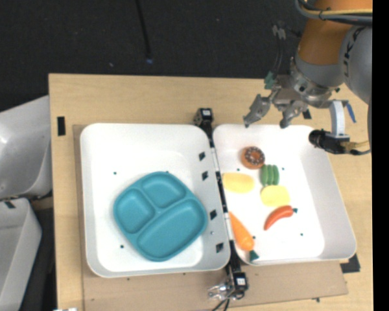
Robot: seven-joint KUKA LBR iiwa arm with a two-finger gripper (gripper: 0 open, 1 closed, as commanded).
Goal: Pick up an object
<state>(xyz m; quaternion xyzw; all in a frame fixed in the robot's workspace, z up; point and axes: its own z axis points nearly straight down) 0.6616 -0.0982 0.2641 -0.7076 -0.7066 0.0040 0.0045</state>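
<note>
jaws splayed open w/ nothing between, above right bin [324, 193] w/ toy food; left bin [97, 173] w/ teal tray [159, 216].

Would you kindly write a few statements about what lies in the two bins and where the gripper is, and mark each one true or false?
1. The blue divided tray lies in the left bin. True.
2. The gripper holds the carrot. False: the gripper is open above the right bin's far edge, with nothing between its fingers.
3. The donut lies in the right bin. True.
4. The red chili rests on the blue tray. False: it lies in the right bin, near the yellow pieces.
5. The green vegetable lies between the donut and a yellow piece. True.
</note>
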